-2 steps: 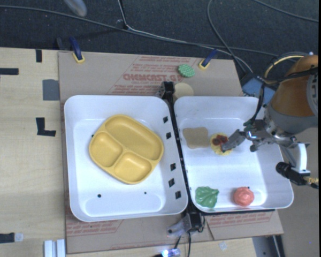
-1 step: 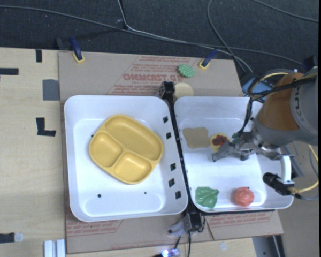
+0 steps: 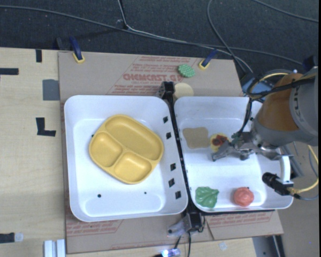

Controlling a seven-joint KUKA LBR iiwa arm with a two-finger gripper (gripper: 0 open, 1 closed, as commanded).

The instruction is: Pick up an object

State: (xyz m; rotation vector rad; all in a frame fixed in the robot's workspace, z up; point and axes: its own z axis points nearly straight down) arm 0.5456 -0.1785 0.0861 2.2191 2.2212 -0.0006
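Two white bins sit side by side on a cardboard sheet (image 3: 144, 76) on the bench. Left bin (image 3: 77, 143) holds a yellow tray (image 3: 126, 148) with three compartments, lying flat and turned at an angle, roughly mid-bin. Right bin (image 3: 214, 107) holds four small things: a tan flat piece (image 3: 196, 137) near the divider, a small red-and-yellow item (image 3: 219, 140) just right of it, a green leafy piece (image 3: 206, 196) at the near edge, and a red round item (image 3: 243, 196) to the right of the green one, also at the near edge. The green and red ones are apart from each other and well apart from the tan piece. The arm (image 3: 286, 111) comes in from the right, orange band above the wrist, over the right side of the right bin. The gripper (image 3: 220, 155) points left, low over the bin floor, its tip just near of the red-and-yellow item and right of the tan piece; contact with either cannot be told. Whether it is open or closed cannot be told; nothing is seen in its grasp. A green dotted piece (image 3: 186, 70) lies on the cardboard beyond the bins, with a pale round item (image 3: 183, 90) by the far end of the divider. Two yellow-tipped clamps (image 3: 76, 51) hold the cardboard's far edge. Cables (image 3: 166, 36) run across the dark floor at the far side.
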